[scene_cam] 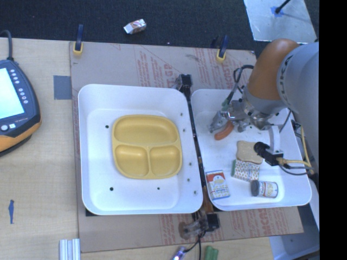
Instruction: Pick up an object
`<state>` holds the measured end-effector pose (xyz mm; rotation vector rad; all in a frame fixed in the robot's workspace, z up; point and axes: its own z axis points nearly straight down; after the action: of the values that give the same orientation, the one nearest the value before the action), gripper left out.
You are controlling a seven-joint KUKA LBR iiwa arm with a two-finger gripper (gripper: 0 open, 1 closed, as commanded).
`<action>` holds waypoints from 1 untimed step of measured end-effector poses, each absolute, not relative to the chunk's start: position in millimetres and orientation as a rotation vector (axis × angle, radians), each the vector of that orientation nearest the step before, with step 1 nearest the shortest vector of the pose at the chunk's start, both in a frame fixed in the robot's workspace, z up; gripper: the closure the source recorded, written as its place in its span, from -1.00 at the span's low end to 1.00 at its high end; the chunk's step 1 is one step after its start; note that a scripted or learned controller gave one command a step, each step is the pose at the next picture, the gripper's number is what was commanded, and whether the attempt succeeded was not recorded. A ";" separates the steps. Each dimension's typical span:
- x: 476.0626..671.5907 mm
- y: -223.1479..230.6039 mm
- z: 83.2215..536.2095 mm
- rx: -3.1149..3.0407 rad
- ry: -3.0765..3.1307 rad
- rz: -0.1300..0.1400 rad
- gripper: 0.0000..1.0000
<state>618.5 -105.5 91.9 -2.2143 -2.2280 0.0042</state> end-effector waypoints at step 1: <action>618.6 -106.2 102.2 -2.212 -2.229 0.006 1.00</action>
<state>618.6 -106.2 102.2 -2.2122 -2.2295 0.0055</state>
